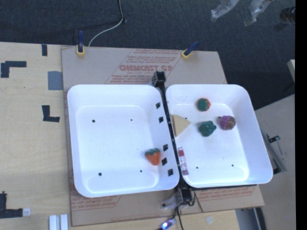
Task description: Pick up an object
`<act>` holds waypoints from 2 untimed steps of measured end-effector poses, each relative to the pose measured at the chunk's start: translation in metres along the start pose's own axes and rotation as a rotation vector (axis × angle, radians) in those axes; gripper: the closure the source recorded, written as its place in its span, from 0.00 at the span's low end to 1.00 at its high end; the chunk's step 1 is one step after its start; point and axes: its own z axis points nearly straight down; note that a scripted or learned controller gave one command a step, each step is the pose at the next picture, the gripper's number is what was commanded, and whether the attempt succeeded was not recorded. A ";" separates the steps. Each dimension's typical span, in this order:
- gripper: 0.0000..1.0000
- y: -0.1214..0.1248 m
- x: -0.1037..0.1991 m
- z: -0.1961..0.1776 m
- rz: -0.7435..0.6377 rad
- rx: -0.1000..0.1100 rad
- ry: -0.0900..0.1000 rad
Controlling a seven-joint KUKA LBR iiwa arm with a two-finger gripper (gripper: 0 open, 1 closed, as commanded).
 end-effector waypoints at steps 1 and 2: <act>1.00 -0.001 -0.003 -0.012 0.003 -0.001 -0.004; 1.00 0.003 0.061 0.000 -0.001 0.002 0.000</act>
